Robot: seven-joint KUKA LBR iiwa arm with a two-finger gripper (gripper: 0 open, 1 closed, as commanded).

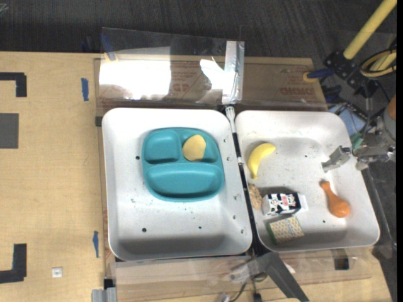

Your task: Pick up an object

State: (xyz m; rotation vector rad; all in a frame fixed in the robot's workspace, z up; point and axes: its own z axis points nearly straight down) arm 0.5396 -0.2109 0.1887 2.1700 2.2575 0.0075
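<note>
drumstick toy [334, 200] (orange, chicken-leg shape) sits in the right bin [296, 128] near its right wall, fat end toward the front edge, thin end pointing back toward the gripper [343, 157]. long axis runs roughly front-back with a slight slant. gripper is over the same bin by the right edge, just behind the drumstick's thin end and apart from it; can't tell its open/closed state from this angle. nearest pick in my judgement, needs a short move forward and down. other candidates: banana [259, 156] at the bin's left wall, cow-print carton [283, 202], patterned card [285, 229] below it (print unreadable). left bin [126, 219] holds a teal divided plate [182, 163] with a yellow lemon-like fruit [194, 147] in its upper-right compartment.
</note>
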